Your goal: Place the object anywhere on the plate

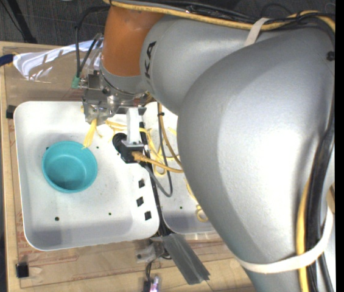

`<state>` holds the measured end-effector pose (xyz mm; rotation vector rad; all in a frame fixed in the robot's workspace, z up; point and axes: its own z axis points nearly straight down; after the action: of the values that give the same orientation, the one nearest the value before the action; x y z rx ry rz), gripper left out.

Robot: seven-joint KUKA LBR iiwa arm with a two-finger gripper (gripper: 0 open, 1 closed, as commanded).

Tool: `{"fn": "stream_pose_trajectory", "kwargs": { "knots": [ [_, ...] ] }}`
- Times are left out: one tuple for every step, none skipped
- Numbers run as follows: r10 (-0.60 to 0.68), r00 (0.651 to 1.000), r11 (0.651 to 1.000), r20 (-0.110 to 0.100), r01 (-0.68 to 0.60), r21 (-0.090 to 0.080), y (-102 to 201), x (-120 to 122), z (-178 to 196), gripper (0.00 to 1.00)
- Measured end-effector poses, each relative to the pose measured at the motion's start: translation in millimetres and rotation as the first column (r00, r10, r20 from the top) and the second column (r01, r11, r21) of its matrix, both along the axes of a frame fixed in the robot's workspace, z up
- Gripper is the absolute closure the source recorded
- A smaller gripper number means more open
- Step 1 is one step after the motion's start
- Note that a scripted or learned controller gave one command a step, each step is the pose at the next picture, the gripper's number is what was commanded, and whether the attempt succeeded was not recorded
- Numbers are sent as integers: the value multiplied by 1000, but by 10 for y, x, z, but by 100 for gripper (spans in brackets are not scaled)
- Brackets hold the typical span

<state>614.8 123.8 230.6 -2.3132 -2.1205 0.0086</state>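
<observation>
I am holding a thin yellow strip-shaped object (89, 134) pinched in my two-finger gripper (92, 119), hanging over the far rim of the shallow teal round plate (69, 166). Releasing here risks it tipping outside onto the left white bin (31, 224).

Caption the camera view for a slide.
KUKA arm's end effector hangs over the left white bin, a yellow piece just above the teal plate.
</observation>
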Motion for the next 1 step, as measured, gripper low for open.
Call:
{"fn": "stream_pose_trajectory", "kwargs": {
  "knots": [
    [114,994,994,0,-114,0,358,-233,-597,100]
  ]
}}
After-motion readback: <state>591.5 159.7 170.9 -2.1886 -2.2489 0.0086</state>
